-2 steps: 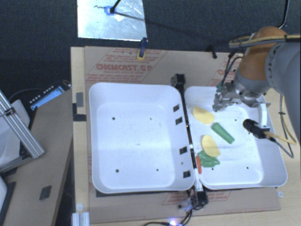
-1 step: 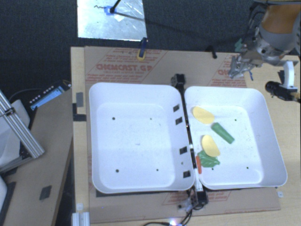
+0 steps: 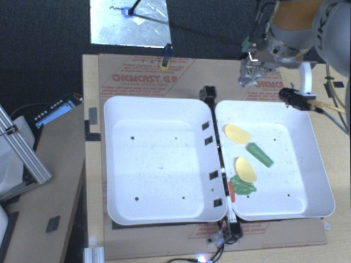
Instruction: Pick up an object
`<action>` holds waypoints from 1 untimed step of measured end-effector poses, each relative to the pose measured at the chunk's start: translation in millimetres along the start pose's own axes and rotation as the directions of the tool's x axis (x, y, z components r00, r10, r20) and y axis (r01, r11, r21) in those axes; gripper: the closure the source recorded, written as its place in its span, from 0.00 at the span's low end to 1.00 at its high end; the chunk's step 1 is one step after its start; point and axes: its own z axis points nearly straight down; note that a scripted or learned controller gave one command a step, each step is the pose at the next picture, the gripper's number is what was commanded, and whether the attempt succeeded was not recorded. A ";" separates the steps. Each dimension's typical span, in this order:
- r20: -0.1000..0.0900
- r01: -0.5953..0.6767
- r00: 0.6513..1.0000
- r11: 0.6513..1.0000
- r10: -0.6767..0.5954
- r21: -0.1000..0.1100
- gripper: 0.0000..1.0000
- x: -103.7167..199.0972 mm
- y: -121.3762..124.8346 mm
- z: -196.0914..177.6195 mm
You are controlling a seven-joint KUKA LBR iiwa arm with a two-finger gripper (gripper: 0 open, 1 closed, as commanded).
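Well apart — claw [image 3: 251,76] behind right bin [image 3: 315,147], green cylinder [image 3: 259,154] inside.

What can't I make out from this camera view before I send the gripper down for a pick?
- Gripper: small and blurred above the right bin; open or shut is unreadable.
- Arm: cut off by the top and right edges.
- Orange piece: tucked against the bin's left wall beside the green leafy piece; too small to identify.
- Lower yellow piece: touching or overlapping the green leafy piece, cannot tell which.
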 end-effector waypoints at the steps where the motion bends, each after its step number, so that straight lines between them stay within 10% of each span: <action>1: -0.001 0.001 1.000 1.000 -0.001 -0.001 1.00 80.5 -34.7 -62.8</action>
